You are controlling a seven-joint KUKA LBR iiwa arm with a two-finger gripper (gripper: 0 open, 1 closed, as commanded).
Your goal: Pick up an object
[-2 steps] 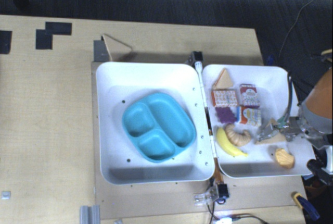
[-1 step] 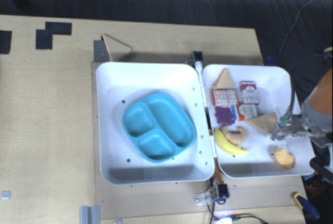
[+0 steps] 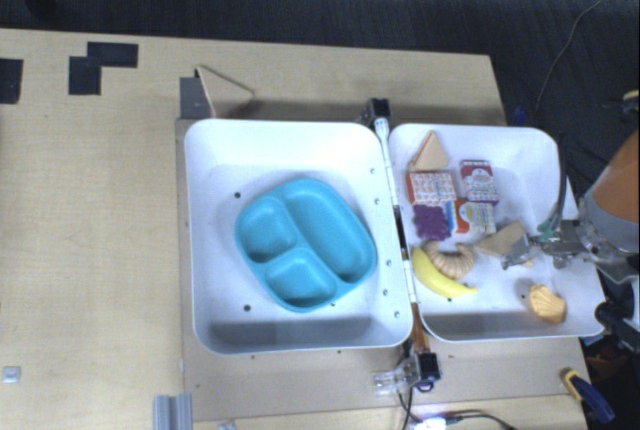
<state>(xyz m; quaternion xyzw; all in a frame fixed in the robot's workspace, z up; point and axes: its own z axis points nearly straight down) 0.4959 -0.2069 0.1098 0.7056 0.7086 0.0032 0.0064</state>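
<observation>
A: Reaching in from the right, the arm is seen with its claw low over the right bin. Can the claw's state be told?

B: The fingers appear slightly parted, with nothing seen between them. A tan wedge lies just beside their tips.

A: What is found in that bin?

B: A banana, a purple piece, small printed boxes and a brown lump are scattered there.

A: And the left bin?

B: A blue divided plate is held in it, on the table.
</observation>
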